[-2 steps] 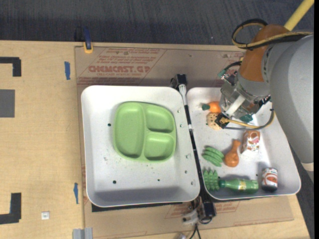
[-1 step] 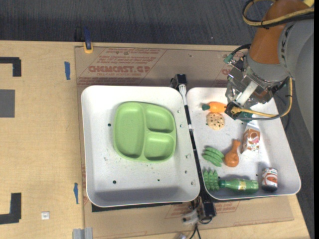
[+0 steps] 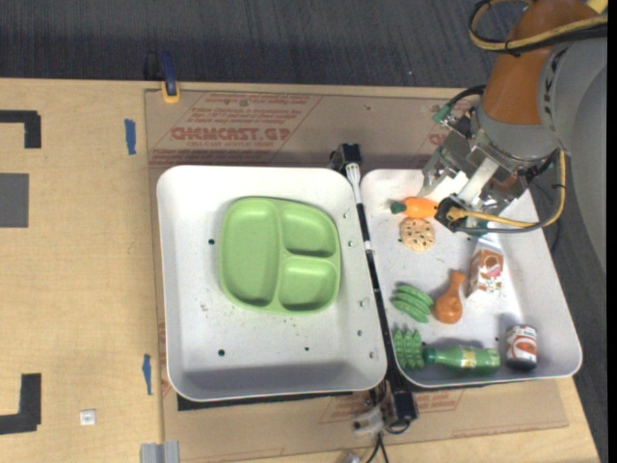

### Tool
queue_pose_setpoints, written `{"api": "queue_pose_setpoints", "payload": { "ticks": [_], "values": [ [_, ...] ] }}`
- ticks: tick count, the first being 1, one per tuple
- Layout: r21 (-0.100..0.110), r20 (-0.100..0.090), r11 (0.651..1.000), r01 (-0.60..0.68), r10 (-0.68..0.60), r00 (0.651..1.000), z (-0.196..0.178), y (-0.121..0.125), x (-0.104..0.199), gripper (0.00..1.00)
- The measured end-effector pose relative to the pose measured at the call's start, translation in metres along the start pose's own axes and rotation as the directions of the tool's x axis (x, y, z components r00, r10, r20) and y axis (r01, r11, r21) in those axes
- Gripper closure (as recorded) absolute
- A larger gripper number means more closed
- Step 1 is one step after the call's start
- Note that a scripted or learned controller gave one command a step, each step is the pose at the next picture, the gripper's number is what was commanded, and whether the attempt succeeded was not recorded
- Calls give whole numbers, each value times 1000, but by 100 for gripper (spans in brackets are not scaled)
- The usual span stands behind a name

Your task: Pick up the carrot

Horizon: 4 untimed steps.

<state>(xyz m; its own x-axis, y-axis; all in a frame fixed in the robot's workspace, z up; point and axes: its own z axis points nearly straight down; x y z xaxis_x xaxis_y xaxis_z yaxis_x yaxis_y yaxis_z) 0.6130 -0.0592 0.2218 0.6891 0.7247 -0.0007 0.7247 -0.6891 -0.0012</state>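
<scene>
**Desk:** Where's the carrot right now?

**Me:** I see the carrot (image 3: 417,205) in the right bin (image 3: 554,302), up near its far-left corner, with its green top pointing toward the divider. A cookie (image 3: 417,233) lies just below it, nearly touching.

**Desk:** And the gripper?

**Me:** The gripper (image 3: 451,201) is low over the same bin, just right of the carrot's orange end. I cannot tell whether it is spread or pressed together; the wrist and cables crowd it from this angle. I cannot say the carrot is held.

**Desk:** What else is in that bin?

**Me:** A green pea pod (image 3: 413,301) beside an orange-brown gourd shape (image 3: 450,299), a small printed carton (image 3: 488,271), a green bottle (image 3: 465,358) lying along the near edge, and a small can (image 3: 522,344) at the near-right corner.

**Desk:** The left bin?

**Me:** The left bin (image 3: 193,336) carries a green divided plate (image 3: 280,254). Both bins sit on cardboard on the bench (image 3: 67,307).
</scene>
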Motion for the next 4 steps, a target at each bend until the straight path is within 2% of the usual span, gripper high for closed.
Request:
{"api": "queue_pose_setpoints", "payload": {
  "ticks": [1,2,3,4],
  "values": [
    [2,1,990,139,-139,990,66,25,-24,0],
    [-1,-1,997,82,-82,997,122,42,-21,0],
    [-4,-7,994,-109,109,994,133,41,-68,0],
    [-7,-11,994,-108,108,994,121,42,-66,100]
  ]
}}
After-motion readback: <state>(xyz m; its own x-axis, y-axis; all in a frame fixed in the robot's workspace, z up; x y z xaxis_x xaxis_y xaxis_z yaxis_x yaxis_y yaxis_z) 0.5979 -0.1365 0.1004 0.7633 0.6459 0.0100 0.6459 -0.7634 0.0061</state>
